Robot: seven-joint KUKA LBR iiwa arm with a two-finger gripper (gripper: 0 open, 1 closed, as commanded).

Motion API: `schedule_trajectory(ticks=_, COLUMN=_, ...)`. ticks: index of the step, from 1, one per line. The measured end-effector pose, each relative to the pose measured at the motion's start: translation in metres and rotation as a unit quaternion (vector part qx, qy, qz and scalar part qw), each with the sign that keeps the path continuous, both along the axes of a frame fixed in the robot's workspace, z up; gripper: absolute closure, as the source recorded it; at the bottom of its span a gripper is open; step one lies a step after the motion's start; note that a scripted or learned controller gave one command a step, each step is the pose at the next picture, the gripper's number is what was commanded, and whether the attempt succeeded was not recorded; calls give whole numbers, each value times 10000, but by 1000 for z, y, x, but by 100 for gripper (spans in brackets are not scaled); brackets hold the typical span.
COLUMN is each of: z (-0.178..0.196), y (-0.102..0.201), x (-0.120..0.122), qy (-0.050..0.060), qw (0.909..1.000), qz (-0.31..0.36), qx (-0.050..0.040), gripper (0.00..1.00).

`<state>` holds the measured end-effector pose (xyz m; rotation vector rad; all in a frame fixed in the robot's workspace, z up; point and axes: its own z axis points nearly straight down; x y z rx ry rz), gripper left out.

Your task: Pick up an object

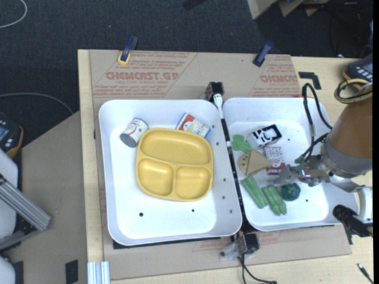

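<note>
The gripper (294, 176) sits low in the right bin (296, 108), reaching in from the right, its tip among the clutter beside a dark green round thing (290, 190) and a small red-and-white packet (273, 158). I'd say nothing is lifted yet (the pick is not done). Its tip is too small and muddled to say how it is set. The yellow tray (174, 163) lies in the left bin (118, 176).

- I see my gripper (294, 173) low in the right bin (296, 218), just above a dark green round object (290, 191).
- Green pieces (265, 194) lie beside it.
- The left bin (118, 176) holds a yellow divided tray (174, 163).
</note>
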<state>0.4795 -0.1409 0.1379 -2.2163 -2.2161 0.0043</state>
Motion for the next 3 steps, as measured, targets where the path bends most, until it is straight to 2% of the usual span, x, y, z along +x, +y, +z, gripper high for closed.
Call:
schedule_trajectory(ticks=1, z=-51, y=1, x=1, qy=-33, qw=10000, qz=-5, qx=1, gripper=0)
schedule_trajectory(ticks=2, z=-35, y=0, x=5, qy=-102, qw=9999, qz=0, qx=-20, gripper=100)
schedule_trajectory(ticks=3, z=8, y=1, x=7, qy=-65, qw=10000, qz=6, qx=-30, gripper=100)
